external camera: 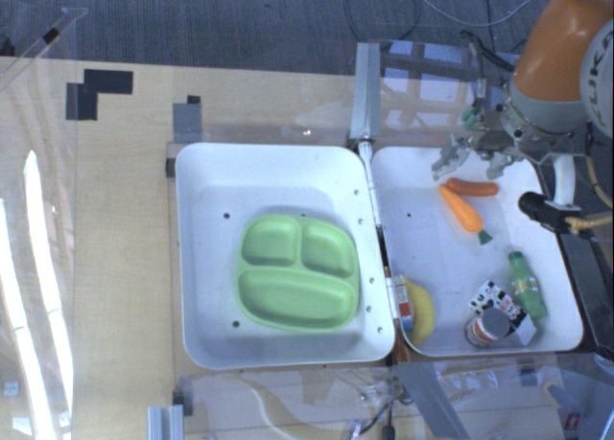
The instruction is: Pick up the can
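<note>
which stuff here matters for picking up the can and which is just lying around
For the job:
- can, near front corner of the right bin
- gripper, over that bin's far end

Lying about:
- two carrots
- banana
- green bottle
- green divided plate in the left bin

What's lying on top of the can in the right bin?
A black-and-white patterned card or packet lies across the small can, which rests on its side in the right white bin. It covers most of the can's body; the reddish end shows.
</note>
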Available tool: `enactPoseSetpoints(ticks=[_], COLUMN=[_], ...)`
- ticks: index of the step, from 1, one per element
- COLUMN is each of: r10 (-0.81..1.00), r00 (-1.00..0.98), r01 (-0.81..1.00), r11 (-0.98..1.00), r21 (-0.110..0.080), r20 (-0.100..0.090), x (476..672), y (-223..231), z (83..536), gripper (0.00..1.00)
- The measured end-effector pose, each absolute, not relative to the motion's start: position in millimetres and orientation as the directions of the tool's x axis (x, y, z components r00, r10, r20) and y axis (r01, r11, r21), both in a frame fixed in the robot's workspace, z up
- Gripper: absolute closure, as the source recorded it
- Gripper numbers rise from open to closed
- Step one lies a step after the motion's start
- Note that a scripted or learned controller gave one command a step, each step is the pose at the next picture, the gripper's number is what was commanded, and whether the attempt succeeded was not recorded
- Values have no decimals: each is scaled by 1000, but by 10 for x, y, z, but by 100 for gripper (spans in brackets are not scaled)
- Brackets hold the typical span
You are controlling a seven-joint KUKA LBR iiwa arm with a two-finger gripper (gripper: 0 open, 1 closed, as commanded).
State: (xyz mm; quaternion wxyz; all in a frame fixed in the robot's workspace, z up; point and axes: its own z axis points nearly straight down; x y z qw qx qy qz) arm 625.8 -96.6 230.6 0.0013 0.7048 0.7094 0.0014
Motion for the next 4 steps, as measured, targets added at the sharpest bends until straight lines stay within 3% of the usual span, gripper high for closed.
enactPoseSetpoints(ticks=[1,2,3,4], r10=[999,968,998,1000], r00=[48,252,-65,15], r01=[999,968,998,1000], r11=[-48,-252,65,-15], r21=[2,3,5,7], r20=[0,1,-1,-3], x=[5418,5726,5510,5186], y=[-1248,-1362,-1294,-2061], z=[1522,1836,1615,1958], gripper=[0,0,0,0])
